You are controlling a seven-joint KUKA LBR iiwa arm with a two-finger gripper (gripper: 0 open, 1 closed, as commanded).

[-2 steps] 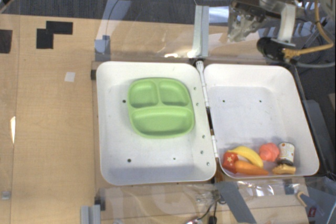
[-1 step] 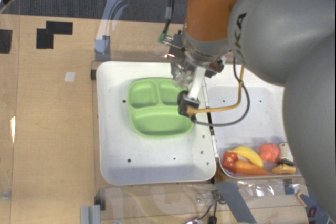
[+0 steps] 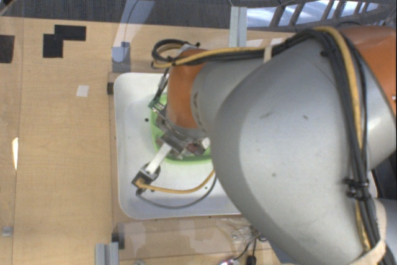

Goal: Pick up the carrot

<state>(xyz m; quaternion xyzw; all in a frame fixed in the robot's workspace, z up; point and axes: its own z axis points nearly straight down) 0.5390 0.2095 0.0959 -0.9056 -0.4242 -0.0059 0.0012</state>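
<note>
Top-down slanted view of a pale wooden tabletop (image 3: pixel 56 152) carrying a shallow white bin (image 3: pixel 133 133), which lies toward 8 o'clock from the centre of the view. A bulky grey arm (image 3: pixel 291 146) reaches in from 3 o'clock and covers most of the right half of the scene. Its orange band (image 3: pixel 180 96) hangs over the bin's middle.

Below the band, the hand (image 3: pixel 178 141) points down into the bin, low over a flat green thing (image 3: pixel 186 160) whose edge peeks out at 6 and 9 o'clock of the wrist. Whether the hand is released or clenched cannot be told, because the wrist blocks it from above.

The carrot is hidden. Judging by where the hand is aimed, it probably lies under the wrist, on or beside the green thing near the bin's centre.

The step in hand looks like the reach or the grasp itself, down at the bin floor. Nothing confirms a hold. The next move calls for closing firmly on the carrot, then a straight lift toward 12 o'clock height-wise, clear of the green thing and the bin wall.
</note>
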